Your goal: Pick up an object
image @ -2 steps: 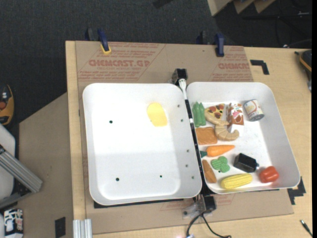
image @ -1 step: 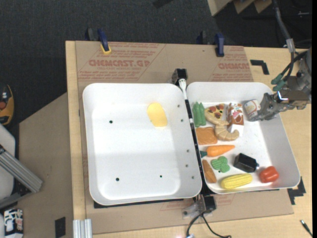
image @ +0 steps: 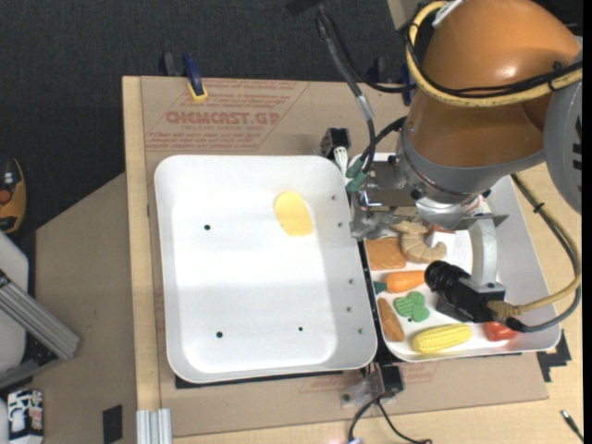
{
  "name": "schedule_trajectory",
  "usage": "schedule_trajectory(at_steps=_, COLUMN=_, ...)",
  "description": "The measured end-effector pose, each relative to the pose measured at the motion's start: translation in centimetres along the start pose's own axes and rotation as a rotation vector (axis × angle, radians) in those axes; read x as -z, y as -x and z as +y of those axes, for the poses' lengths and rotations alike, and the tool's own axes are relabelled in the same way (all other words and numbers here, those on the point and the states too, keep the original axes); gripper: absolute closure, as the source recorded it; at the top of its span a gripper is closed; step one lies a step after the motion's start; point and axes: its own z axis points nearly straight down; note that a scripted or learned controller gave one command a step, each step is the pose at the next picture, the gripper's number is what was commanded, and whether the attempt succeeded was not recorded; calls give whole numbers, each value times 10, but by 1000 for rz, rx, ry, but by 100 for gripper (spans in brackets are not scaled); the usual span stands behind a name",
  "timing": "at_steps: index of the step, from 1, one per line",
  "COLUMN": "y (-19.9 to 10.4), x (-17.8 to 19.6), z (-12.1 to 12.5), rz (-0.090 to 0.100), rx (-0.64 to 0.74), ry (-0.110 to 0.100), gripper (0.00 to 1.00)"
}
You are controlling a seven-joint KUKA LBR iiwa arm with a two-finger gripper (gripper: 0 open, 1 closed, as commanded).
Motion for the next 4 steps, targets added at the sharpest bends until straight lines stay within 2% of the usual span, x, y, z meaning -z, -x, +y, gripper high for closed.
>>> schedule_trajectory(at_steps=1, y=-120, x=-38, z=1, rz=-2, rx=-4, ry=0, gripper=100)
schedule_trajectory(at_steps=2, y=-136, x=145, z=3, rz=6, rx=-13, ry=26, gripper=100)
schedule_trajectory(at_steps=3, y=-134, x=-49, z=1, rz=-12, rx=-19, ry=-10, gripper=100)
schedule_trajectory(at_steps=4, y=-136, x=108, z=4, rz=4, rx=-16, ry=24, gripper=100)
